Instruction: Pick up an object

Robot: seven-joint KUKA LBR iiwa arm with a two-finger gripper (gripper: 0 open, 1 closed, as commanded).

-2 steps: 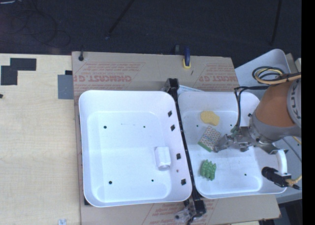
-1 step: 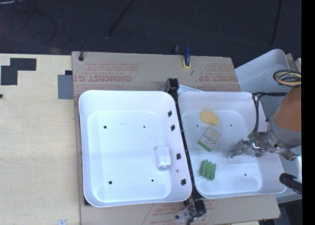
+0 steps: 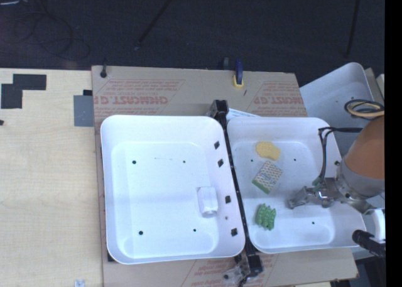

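Camera view: cardboard sheet [image 3: 188, 91] on pale bench [image 3: 44, 185], dark floor behind. Left bin [image 3: 119, 216]: white block [image 3: 207, 200]. Right bin [image 3: 295, 242]: yellow piece [image 3: 268, 150], checked block [image 3: 267, 176], green piece [image 3: 266, 216]. Gripper [image 3: 295, 202] beside them, holding nothing; finger spread unclear.

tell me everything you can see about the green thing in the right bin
The green object is small and bright green with a bumpy, ridged surface, like a soft rubbery or plastic toy. It lies flat on the floor of the right bin, near that bin's front left part, close to the divider between the bins. Nothing touches it: the checkered block lies apart behind it, and the gripper is off to its right.
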